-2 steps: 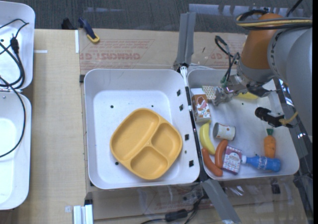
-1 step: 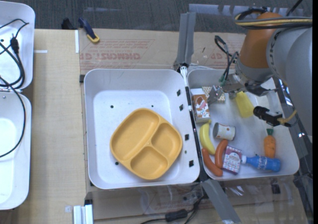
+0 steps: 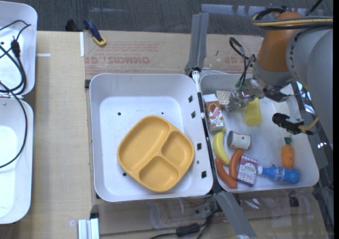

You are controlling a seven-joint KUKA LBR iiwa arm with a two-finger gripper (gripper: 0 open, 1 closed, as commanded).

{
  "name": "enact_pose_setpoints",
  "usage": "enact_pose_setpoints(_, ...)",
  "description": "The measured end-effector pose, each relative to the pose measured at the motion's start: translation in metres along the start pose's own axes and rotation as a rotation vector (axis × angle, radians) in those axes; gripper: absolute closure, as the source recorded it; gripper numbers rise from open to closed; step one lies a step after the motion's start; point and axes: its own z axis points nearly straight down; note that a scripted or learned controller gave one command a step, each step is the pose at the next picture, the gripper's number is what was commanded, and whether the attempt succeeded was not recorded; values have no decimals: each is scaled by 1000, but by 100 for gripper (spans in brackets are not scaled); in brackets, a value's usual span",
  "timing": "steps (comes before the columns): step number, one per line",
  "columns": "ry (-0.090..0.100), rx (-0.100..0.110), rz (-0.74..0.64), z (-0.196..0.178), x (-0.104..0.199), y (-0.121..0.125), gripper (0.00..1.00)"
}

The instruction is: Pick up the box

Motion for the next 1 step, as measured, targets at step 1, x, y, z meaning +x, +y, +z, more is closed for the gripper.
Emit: enact_pose_setpoints(1,1,-5,-1,-1,1,2,0)
